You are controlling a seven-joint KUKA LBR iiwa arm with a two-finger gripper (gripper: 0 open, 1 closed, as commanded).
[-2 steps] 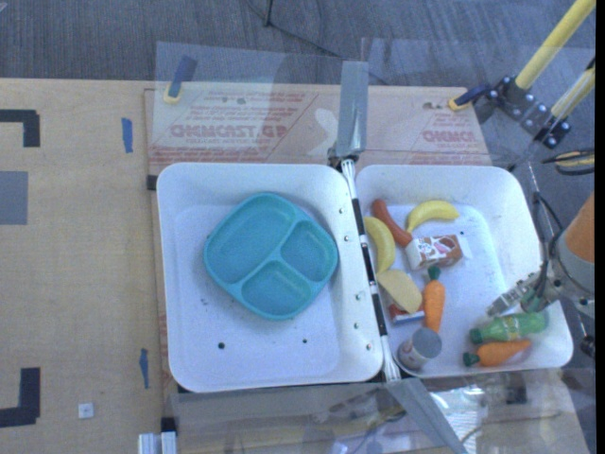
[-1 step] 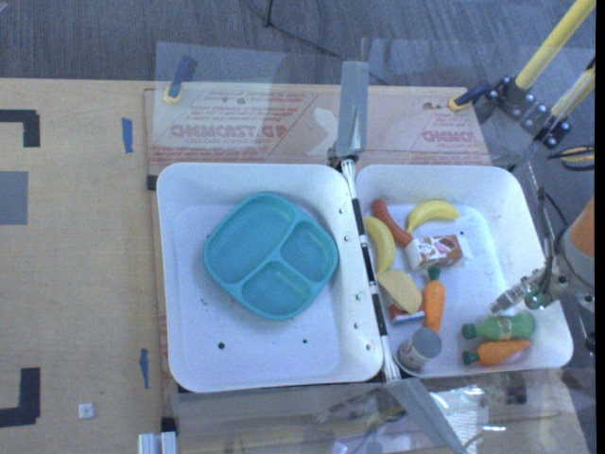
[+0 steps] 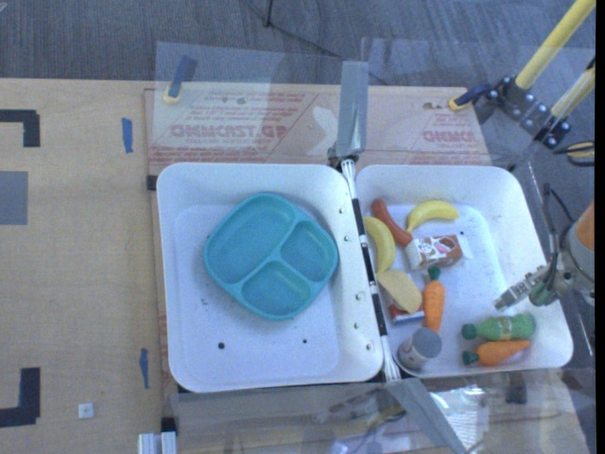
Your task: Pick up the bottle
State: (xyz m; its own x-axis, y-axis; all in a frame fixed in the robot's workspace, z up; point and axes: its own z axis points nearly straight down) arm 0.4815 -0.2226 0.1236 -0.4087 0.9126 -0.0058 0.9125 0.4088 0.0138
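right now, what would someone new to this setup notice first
Most likely the big teal divided plate, lying alone in the left bin. Next, the bright clutter in the right bin: two bananas, carrots and, near the front right corner, the green bottle lying on its side. The gripper hangs just above and right of that bottle, at the bin's right edge.
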